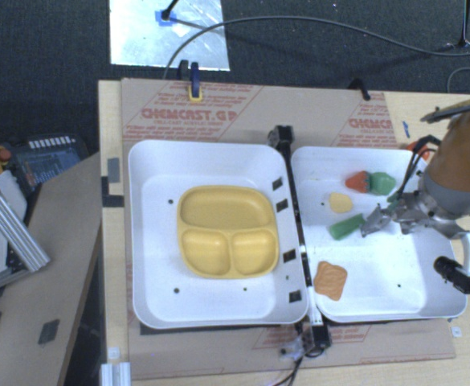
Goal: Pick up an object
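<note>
Orange flat piece [330,279] sits at the right bin's [379,300] front-left corner, untouched. Gripper [373,222] is low in that bin, tips just beside the green block [346,227]; can't tell if it's open or closed, and nothing visibly held. Looks like the approach step. Next: centre over the green block, descend, close. Yellow piece [341,203] sits near, so clipping it is a risk.

A yellow divided tray [225,230] sits in the left white bin [150,240], on a cardboard-covered bench [243,109].
</note>
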